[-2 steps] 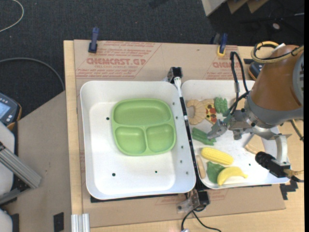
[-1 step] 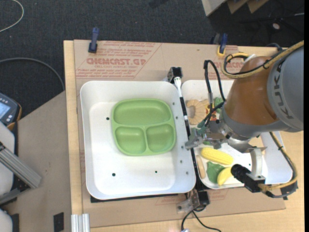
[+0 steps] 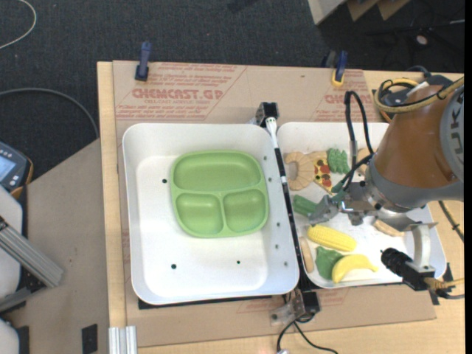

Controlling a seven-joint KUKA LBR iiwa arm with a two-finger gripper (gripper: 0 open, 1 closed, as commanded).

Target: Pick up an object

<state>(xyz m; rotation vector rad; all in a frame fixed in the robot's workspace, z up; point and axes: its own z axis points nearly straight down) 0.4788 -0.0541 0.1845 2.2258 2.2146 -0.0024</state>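
The two-finger gripper [image 3: 341,206] hangs low in the middle of the right shallow white bin [image 3: 435,260], beneath the grey arm with its orange band [image 3: 413,150]; how its jaws stand cannot be told, since the metal parts there blur together. Touching or just beside the gripper at nine o'clock lies one dark green leafy plastic piece [image 3: 308,206]. At six o'clock, close below, lies one yellow plastic corn cob [image 3: 331,237], and just beyond it, toward the bin's near edge, one yellow plastic banana [image 3: 352,267] rests against one bright green plastic vegetable [image 3: 326,257]. At eleven o'clock sit one flat tan pretzel-shaped toy [image 3: 298,169] and one small pizza slice with red dots [image 3: 322,172], with one green bumpy plastic piece [image 3: 338,159] at twelve o'clock beside them. At three o'clock a pale tan piece [image 3: 388,228] peeks out from under the wrist; what it is cannot be told. Well apart at nine o'clock, the left shallow white bin [image 3: 147,220] holds one light green plastic plate with three compartments [image 3: 219,192], lying flat in its middle. Both bins sit side by side on a brown cardboard sheet [image 3: 188,91] held by two blue clamps [image 3: 143,60] along the far edge.
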